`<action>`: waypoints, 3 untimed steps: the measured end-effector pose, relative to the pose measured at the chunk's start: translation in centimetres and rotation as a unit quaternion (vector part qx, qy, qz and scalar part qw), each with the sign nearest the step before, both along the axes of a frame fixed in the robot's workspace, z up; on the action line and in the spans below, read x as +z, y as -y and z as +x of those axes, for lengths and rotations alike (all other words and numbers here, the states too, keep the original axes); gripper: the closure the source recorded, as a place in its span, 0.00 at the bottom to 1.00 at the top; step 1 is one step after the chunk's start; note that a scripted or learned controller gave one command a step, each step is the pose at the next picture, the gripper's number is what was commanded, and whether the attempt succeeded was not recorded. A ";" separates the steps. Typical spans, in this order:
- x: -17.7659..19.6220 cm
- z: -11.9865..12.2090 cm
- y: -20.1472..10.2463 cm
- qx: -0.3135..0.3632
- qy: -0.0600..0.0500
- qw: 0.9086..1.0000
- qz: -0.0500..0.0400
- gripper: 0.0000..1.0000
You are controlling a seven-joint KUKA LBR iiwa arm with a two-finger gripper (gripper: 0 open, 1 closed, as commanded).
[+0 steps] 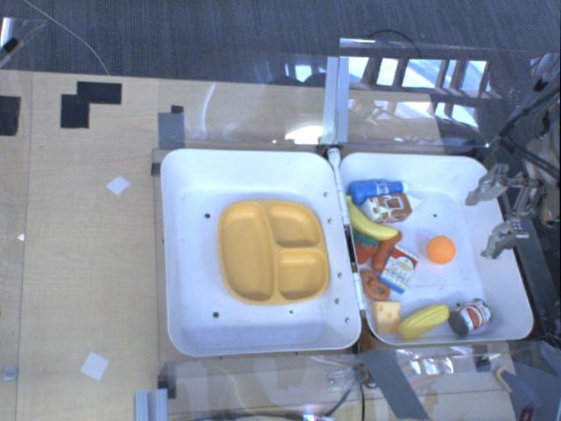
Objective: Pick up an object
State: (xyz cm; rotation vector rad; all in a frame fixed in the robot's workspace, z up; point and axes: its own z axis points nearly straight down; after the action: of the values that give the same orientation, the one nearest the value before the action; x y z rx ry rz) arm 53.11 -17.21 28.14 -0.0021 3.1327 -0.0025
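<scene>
Two silver fingers of the end effector [496,219] stand spread apart, empty, right of the small orange ball [441,250].

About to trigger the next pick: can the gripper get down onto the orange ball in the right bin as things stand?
Probably yes. The orange ball lies alone on bare bin floor, apart from the pile by the divider, and the gripper sits at the right bin's right edge, nothing between them.
</scene>
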 end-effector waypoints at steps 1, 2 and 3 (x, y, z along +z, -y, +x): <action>-15.6 -0.3 3.2 -0.121 -0.005 0.993 0.002 0.00; -19.2 2.3 2.3 -0.097 0.003 0.995 0.000 0.00; -15.7 7.1 3.3 -0.201 0.002 0.980 0.002 0.00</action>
State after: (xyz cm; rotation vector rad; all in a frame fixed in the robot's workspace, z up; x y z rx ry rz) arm 60.26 -20.49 12.48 0.6255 3.0656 -0.0003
